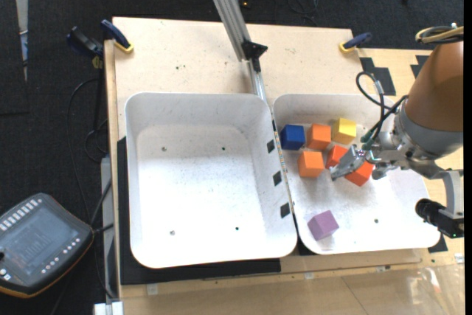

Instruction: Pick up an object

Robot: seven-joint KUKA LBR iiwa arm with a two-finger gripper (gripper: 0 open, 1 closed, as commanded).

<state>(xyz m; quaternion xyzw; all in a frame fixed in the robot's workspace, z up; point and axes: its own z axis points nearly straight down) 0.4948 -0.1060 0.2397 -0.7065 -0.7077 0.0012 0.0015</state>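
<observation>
Pincer (352,167) is down among the red blocks (360,173) right of the blue cube (293,136), grip state impossible to tell, so nothing's lifted yet.

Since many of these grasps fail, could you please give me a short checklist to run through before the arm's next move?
1. Gripper down in the right bin: ok.
2. Gripper at the cluster, beside the red block: ok.
3. Block seen between its fingers: cannot tell.
4. Neighbours clear of the gripper: not ok; the orange block and a second red block crowd it.
5. Purple block apart from the cluster, an easier target: ok.
</observation>
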